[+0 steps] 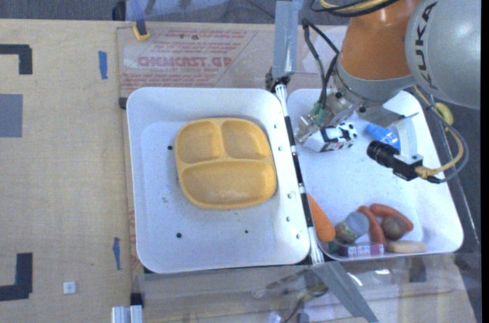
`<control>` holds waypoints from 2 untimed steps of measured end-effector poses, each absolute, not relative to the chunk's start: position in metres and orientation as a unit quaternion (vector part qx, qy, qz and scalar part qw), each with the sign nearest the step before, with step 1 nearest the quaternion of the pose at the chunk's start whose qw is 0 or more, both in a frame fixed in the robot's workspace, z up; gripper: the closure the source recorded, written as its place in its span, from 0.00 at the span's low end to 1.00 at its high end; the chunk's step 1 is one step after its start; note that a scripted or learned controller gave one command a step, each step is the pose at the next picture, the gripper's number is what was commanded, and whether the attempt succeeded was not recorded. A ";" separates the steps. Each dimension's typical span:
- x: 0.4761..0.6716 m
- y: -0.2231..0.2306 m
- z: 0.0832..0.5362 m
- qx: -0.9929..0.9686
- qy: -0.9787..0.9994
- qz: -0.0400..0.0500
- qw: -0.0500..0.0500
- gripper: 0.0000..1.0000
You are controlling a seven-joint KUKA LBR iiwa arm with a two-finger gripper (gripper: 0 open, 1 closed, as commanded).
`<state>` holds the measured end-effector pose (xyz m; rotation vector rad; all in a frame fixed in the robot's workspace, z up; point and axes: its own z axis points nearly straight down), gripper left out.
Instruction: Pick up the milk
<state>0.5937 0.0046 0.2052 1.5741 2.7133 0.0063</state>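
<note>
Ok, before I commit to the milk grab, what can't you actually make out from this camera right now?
- The claw: the arm's orange band and wrist hang over it in the camera view, so its grip state is unclear.
- The milk: partly covered by the claw, too small to tell whether it is touched.
- Small items piled in the right bin's near corner: overlapping, hard to identify.

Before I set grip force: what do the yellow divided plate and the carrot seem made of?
The yellow divided plate looks like moulded plastic, matte with a soft sheen and rounded compartment ridges. The carrot seems toy plastic, evenly orange and smooth, though its small size leaves that uncertain.
</note>
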 end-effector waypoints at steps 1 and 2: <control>0.543 -0.080 0.242 0.493 0.870 0.000 0.000 1.00; 0.543 -0.080 0.241 0.493 0.870 0.000 0.000 0.00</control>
